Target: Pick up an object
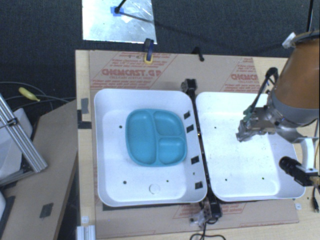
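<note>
A blue divided plate (155, 137) with three compartments lies flat in the middle of the left white bin (107, 134). A small pale round object (154, 188) rests on that bin's floor near its front edge. My gripper (246, 132) hangs over the right white bin (225, 184), near its middle right, well apart from the plate. The grey arm with its orange band (300, 74) rises behind it at the right edge.
Both bins sit on a brown cardboard sheet (130, 71) on the bench. Black clips (189, 86) run along the divide between the bins. A silver sheet (117, 14) lies at the back, and a metal frame (20, 139) stands at the left.
</note>
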